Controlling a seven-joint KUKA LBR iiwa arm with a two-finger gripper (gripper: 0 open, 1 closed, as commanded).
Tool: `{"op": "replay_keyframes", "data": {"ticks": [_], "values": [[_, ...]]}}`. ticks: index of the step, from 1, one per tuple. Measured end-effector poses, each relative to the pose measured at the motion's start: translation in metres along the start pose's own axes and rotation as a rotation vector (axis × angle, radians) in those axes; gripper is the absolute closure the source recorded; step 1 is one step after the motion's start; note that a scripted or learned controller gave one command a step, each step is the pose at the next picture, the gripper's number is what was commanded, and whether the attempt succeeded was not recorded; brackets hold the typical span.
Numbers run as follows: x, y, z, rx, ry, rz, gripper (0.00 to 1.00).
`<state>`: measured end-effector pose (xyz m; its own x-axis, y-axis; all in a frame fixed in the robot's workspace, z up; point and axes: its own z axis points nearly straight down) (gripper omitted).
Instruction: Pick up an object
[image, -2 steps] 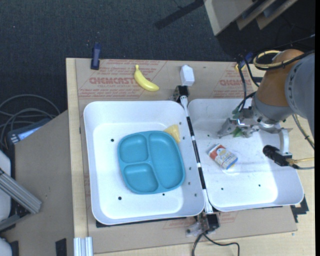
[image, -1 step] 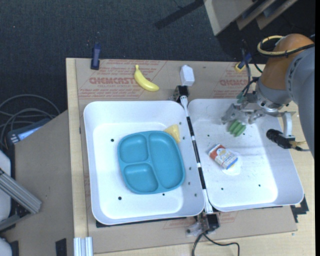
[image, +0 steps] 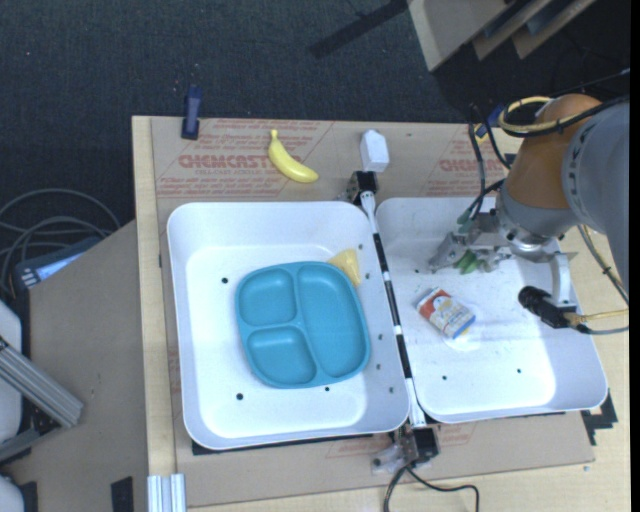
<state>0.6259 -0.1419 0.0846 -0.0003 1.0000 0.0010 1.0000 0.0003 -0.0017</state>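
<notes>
- Fingers (image: 462, 252) reach down into the right bin (image: 560, 385) at its upper part, set around a small green thing (image: 468, 262) — whether they are clenched on it I cannot tell.
- Small packet (image: 446, 313), white with red and blue, lies mid-bin, below the fingers and apart from them.
- Left bin (image: 200, 400) holds a blue divided plate (image: 300, 323); a yellow piece (image: 346, 264) touches its upper right edge.
- Banana (image: 290, 160) lies on the table (image: 330, 155) above the left bin.

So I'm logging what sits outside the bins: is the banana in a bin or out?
Out. The banana lies on the board behind the left bin, apart from its rim.
</notes>
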Motion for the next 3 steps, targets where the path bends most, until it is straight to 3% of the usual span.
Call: {"op": "replay_keyframes", "data": {"ticks": [1, 3], "values": [[0.0453, -0.0558, 0.0004, 0.0, 0.0, 0.0, 0.0], [0.05, -0.0552, 0.0003, -0.001, 0.0, 0.001, 0.0]]}}
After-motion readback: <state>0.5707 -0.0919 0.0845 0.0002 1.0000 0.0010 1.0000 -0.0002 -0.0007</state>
